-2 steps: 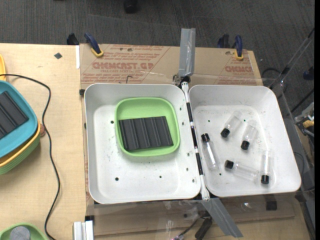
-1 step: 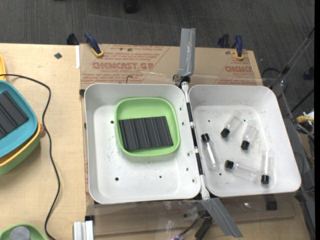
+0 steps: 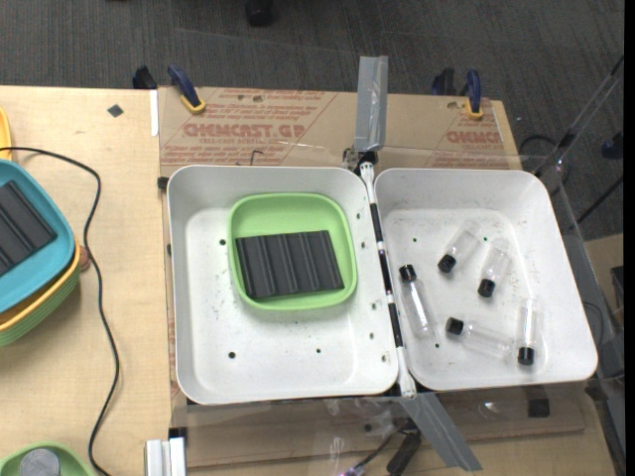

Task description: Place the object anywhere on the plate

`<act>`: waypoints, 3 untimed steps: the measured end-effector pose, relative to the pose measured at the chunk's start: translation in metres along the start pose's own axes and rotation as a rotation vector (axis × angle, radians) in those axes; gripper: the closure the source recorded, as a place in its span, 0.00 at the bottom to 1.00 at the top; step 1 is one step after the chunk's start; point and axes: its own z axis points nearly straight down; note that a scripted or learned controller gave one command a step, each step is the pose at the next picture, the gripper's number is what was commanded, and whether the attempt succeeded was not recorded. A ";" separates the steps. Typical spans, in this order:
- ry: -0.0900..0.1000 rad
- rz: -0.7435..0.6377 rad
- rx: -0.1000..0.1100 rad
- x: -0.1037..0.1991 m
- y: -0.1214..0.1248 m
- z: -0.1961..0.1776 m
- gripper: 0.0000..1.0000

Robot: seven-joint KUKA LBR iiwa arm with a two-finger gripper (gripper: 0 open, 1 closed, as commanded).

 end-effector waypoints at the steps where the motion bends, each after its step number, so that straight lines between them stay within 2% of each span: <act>1: 0.001 0.005 0.002 0.012 0.002 0.143 0.00; 3: 0.001 0.008 0.002 -0.019 -0.004 0.161 0.00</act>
